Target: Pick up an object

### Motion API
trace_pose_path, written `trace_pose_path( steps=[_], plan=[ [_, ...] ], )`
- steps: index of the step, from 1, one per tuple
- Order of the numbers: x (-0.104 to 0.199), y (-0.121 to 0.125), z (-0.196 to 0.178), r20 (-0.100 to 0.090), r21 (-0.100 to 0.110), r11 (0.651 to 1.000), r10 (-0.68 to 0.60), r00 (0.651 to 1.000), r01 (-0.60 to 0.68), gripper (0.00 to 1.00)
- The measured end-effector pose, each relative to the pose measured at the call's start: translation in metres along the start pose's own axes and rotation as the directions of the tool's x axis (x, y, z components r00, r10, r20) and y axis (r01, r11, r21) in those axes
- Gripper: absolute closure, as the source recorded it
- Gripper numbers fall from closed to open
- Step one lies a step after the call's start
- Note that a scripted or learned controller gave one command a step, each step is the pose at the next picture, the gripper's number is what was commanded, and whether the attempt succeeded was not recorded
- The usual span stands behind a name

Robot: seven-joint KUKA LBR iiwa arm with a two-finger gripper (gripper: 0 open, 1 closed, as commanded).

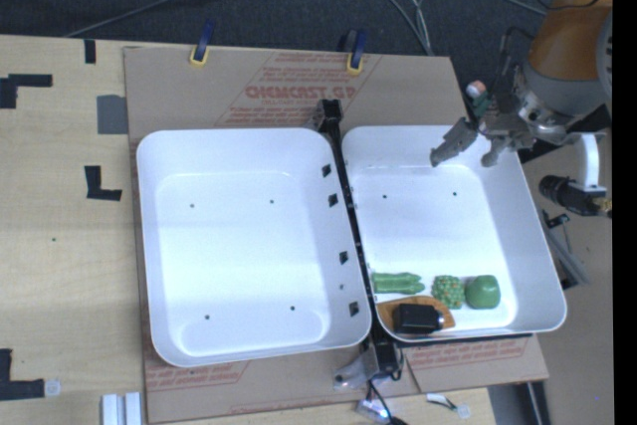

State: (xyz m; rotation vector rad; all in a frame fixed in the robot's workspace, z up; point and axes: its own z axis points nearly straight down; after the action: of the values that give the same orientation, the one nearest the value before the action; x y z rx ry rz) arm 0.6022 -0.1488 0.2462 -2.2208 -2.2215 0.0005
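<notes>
Now the arm gets ready to pick a toy.
Its gripper (468, 146) is open and holds nothing, over the far side of the right bin (542, 244). Well below it lie a green pepper (483, 292), a broccoli (447, 290) and a black thing (418, 318); next it must move down there.

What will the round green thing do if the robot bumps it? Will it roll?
Probably yes: the round green thing looks ball-like and smooth, so it may roll or slip. The bumpy green object beside it might stop it on that side.

Both white bins (239, 244) looked like smooth, slightly glossy plastic. Beneath them lay matt brown cardboard (289, 90). The green ball (483, 292) shone.
</notes>
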Motion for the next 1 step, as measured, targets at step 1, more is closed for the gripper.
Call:
trace_pose_path(
  steps=[1],
  plan=[
    [0.0045,-0.0792,0.0562,-0.001,0.005,1.000,0.002,1.000,-0.002,0.00]
  ],
)
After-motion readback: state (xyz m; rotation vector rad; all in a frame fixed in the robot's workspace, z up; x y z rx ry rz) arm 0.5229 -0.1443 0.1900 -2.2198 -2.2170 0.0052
